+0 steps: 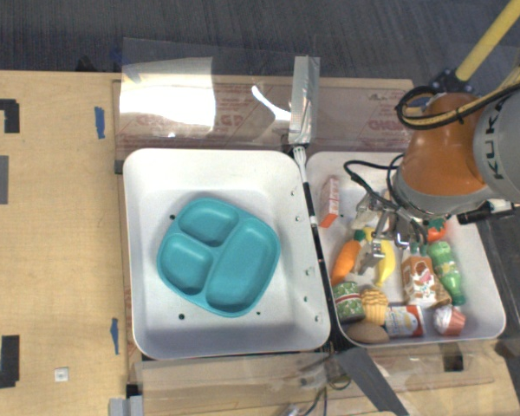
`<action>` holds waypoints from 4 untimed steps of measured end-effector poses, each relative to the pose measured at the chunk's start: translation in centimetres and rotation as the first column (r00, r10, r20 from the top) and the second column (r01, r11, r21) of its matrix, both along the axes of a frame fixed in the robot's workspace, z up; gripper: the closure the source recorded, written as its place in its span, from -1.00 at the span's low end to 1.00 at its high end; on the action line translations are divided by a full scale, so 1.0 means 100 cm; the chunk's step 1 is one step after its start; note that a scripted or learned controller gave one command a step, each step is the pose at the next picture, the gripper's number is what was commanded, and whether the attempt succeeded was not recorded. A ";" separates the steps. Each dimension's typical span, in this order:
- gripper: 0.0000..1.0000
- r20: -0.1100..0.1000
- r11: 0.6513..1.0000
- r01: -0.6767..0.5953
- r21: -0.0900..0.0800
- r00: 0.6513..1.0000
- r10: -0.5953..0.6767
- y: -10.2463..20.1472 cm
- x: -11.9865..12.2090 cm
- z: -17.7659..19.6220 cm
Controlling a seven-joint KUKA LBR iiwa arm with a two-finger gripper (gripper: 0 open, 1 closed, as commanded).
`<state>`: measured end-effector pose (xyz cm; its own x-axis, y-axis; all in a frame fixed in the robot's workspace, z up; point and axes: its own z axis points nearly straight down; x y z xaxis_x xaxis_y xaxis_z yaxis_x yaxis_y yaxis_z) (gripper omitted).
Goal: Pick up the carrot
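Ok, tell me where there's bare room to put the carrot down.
Left bin: bare floor all around the teal plate, whose three compartments hold nothing. Right bin: crowded; the carrot lies among toy foods under the pincer. Only its far corner by the divider looks free.

The gripper (383, 232) hangs low over the right bin (490, 315), just right of the orange carrot (347, 259), among a yellow banana (386, 265) and other toy food. In the left bin (147, 232) lies a teal three-part plate (219, 255).
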<state>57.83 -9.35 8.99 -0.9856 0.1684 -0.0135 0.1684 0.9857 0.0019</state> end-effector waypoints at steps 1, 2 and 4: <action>-1.00 -0.001 0.921 0.391 0.004 0.921 -0.391 -0.002 -0.013 0.000; 1.00 0.009 0.922 0.388 0.006 0.921 -0.388 -0.002 -0.010 0.013; 1.00 -0.013 0.991 0.133 0.002 0.991 -0.133 0.104 -0.098 0.095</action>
